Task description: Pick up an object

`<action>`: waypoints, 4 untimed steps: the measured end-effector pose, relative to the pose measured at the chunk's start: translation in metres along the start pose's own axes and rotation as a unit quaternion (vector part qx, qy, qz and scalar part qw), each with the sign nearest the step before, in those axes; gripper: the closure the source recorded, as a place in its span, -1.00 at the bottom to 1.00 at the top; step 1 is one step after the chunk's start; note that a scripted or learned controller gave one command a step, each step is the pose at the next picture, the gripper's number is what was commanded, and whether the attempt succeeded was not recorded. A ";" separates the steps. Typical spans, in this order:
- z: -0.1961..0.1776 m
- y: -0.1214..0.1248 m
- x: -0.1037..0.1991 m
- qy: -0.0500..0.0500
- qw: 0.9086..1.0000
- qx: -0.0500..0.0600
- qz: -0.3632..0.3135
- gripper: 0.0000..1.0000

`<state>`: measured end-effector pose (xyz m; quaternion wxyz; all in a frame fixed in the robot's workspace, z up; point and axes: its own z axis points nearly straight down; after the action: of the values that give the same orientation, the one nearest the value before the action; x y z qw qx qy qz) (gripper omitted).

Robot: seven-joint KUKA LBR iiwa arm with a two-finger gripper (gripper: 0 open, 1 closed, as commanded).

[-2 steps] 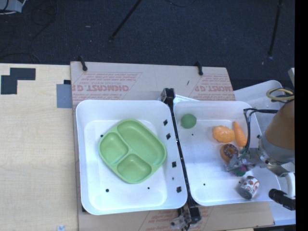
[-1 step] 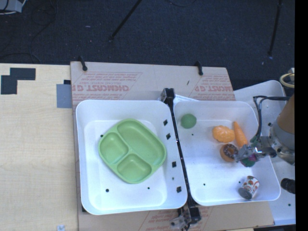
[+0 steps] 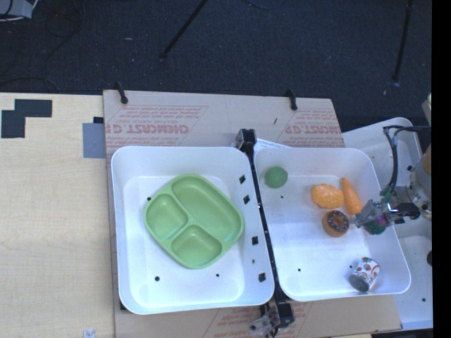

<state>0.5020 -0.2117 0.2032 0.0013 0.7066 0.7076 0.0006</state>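
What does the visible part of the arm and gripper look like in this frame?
The gripper at the right bin's right wall is small and dark grey metal, with purple and green touches near its tip. Behind it sit pale grey housing parts, and a thin black cable loops up from them along the right side.

dark carpet floor [image 3: 211, 41], pale wooden benchtop [image 3: 49, 224], cardboard sheet [image 3: 211, 118]

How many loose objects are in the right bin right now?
5: a green ball near the bin's far left corner, an orange lump mid-bin, a carrot beside it, a donut just below them, and a patterned piece near the front right. The claw could hide something.
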 end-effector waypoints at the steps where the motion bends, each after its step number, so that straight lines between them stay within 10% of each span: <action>1: -0.012 0.006 0.057 0.002 1.000 0.002 -0.002 1.00; 4: -0.015 -0.009 0.226 0.002 1.000 0.004 -0.001 1.00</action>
<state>0.4926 0.0144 0.2178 -0.0028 0.7056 0.7086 -0.0012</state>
